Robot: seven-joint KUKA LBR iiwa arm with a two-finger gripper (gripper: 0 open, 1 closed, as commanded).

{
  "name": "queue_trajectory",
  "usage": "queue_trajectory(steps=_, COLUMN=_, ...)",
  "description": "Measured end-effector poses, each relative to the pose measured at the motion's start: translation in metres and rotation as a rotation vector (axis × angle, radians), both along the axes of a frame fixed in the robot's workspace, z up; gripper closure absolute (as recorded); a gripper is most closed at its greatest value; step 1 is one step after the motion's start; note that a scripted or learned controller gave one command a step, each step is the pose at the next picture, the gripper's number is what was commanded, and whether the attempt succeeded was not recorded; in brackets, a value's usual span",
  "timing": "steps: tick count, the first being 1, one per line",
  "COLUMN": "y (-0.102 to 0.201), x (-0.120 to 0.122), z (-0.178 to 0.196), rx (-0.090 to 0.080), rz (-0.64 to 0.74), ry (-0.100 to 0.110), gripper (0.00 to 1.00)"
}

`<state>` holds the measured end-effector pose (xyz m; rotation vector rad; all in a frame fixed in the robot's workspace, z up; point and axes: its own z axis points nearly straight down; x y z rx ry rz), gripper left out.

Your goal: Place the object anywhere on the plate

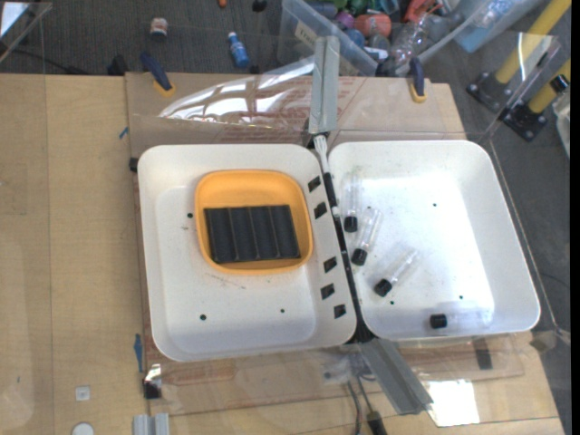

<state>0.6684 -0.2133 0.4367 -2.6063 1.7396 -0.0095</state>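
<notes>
Orange plate (210, 191) carries a black ridged block (251, 233); the end effector's state cannot be told.

A pale wooden tabletop (63, 243) is stretching out on my left. At the far side, dark grey floor (109, 16) is showing, and a clear plastic tub (381, 12) of bright toys is sitting there.

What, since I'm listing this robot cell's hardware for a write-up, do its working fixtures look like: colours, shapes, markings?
Two shallow white bins with rounded corners sit side by side: the left bin and the right bin, each with small dark dots on its floor. A grey metal bar runs toward their seam, which is lined with small black tabs. The plate is orange-yellow, a rounded square.
</notes>
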Motion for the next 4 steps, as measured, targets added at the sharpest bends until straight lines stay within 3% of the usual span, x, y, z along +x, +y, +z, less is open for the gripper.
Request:
queue_trajectory(steps=2, y=0.005, x=0.0, z=-0.001, rx=-0.005, rz=0.509, ry=0.001, gripper=1.0)
queue_trajectory(steps=3, y=0.004, x=0.0, z=-0.001, rx=-0.006, rz=0.843, ry=0.001, gripper=1.0)
queue_trajectory(steps=4, y=-0.005, x=0.0, z=-0.001, rx=-0.006, rz=0.982, ry=0.001, gripper=1.0)
